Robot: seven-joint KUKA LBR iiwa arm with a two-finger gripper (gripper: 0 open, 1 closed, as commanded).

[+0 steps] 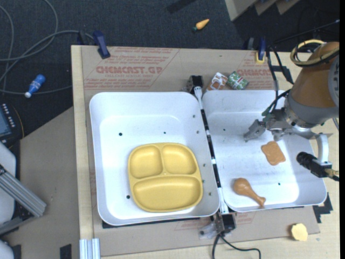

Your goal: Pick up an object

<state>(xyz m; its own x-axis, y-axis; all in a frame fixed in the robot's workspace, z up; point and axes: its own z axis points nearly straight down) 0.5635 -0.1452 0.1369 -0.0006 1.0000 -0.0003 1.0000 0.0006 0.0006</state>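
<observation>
We see the claw spread open, grasping nothing, in the right white bin; the flat brown bread-shaped piece lies just lower right.

We're looking down from one fixed camera above the bench, tilted at a slant and set well back. Both white bins sit in frame, dark floor beyond the far edge.

A divided plate lies in the left bin (the drumstick in the right).
</observation>
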